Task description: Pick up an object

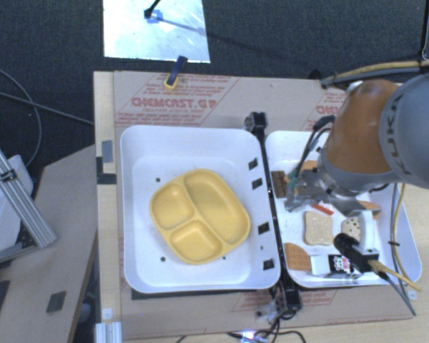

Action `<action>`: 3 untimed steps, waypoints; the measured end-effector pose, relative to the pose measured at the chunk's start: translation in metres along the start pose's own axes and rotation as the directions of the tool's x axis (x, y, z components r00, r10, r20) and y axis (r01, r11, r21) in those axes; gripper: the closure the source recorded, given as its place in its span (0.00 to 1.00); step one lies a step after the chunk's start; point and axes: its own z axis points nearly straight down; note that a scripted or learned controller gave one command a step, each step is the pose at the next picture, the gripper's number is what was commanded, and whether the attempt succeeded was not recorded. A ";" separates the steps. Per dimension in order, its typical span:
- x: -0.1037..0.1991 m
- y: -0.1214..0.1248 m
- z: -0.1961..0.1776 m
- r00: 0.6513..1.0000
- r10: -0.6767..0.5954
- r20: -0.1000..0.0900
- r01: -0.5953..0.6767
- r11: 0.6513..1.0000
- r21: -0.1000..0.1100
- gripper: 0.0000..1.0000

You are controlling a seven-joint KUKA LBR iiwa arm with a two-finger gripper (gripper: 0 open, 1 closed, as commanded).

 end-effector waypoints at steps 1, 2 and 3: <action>0.047 -0.022 -0.063 1.000 0.002 0.000 -0.002 1.000 0.002 1.00; 0.127 -0.024 -0.271 1.000 -0.002 -0.006 0.002 1.000 -0.014 1.00; 0.064 -0.026 -0.194 1.000 0.014 0.003 -0.014 1.000 0.008 1.00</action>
